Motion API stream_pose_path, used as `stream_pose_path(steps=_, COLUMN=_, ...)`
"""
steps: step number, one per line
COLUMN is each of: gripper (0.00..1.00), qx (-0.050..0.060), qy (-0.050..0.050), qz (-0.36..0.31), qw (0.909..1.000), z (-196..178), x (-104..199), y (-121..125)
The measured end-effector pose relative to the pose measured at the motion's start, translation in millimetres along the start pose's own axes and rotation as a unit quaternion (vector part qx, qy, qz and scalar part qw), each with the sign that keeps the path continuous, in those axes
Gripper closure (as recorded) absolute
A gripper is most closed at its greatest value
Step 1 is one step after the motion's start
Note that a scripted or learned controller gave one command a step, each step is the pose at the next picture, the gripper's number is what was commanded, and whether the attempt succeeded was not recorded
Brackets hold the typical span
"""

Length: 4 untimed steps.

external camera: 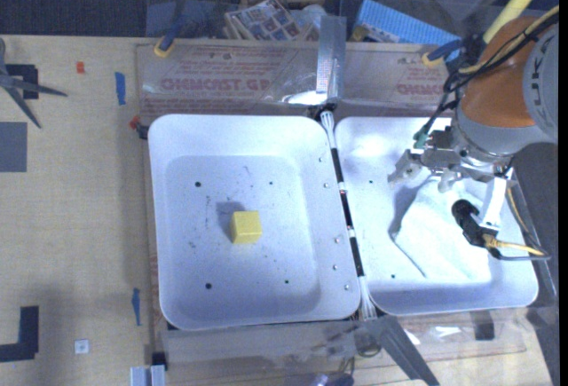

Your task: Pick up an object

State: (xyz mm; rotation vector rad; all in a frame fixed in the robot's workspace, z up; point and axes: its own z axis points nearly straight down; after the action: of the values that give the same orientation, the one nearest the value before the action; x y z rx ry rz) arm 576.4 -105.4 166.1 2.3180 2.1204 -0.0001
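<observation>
- Here, a small yellow cube (247,226) sits on the floor of the left white bin (177,145), a little left of that bin's middle, resting flat with its shadow falling up and to the left.
- The gripper (424,164) hangs over the right white bin (373,278), toward that bin's upper right, well apart from the cube (the divide between the two bins lies between them).
- Its two fingers look spread apart, and nothing sits between them.
- The grey arm (532,91) comes in from the right edge, with its orange band (501,96) just above the wrist and dark cables looping around it.
- The arm casts a dark shadow across the floor of the right bin, slanting down toward its lower middle.
- Behind the bins stands a clear plastic sheet (240,78) with faint red lettering, and the wooden bench (62,224) stretches out to the left.
</observation>
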Motion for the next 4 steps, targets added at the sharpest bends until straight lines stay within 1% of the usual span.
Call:
stream_pose_path(steps=1, gripper=0.00, qx=0.003, qy=-0.001, qz=0.157, qw=0.9875, z=79, x=6, y=89)
stream_pose_path(steps=2, gripper=1.00, qx=-0.001, qy=0.000, qz=0.156, qw=0.9878, z=67, x=8, y=92)
stream_pose_path(steps=3, gripper=1.00, qx=-0.001, qy=0.000, qz=0.361, qw=0.9326, z=79, x=-20, y=94)
stream_pose_path(steps=4, gripper=1.00, qx=0.002, qy=0.000, qz=0.530, qw=0.8480, z=76, x=-68, y=50)
